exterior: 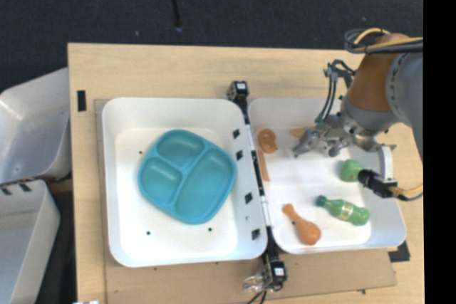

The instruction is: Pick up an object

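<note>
Gripper (318,142) sits low in the right bin (285,238), near its far wall; whether it is spread or pressed together cannot be told. No object seen in its grasp. Nearest candidate: green bottle (343,210), lying flat on the bin floor nearer the camera than the gripper. Long axis runs roughly left-right, neck pointing left. Judged light, rigid, smooth plastic, liable to roll; best taken across the body at mid-length.
</note>
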### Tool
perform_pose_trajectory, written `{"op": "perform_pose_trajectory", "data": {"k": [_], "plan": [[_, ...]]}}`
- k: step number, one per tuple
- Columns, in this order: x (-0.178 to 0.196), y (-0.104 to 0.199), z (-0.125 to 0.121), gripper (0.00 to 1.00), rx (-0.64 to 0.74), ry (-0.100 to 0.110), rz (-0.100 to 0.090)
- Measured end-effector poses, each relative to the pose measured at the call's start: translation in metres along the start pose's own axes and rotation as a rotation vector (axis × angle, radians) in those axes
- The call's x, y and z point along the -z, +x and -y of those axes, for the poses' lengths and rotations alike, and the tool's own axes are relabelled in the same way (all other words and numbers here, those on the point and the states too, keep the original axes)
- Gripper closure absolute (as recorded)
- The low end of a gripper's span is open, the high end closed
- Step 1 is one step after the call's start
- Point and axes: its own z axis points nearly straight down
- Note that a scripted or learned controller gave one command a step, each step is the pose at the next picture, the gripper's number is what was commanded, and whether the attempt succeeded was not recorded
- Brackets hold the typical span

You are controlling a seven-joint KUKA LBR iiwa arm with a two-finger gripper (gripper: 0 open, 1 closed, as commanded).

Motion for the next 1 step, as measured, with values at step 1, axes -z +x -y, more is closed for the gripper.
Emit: {"op": "perform_pose_trajectory", "data": {"k": [1], "plan": [[0.0146, -0.0009, -0.0017, 1.0, -0.002, -0.007, 0.001]]}}
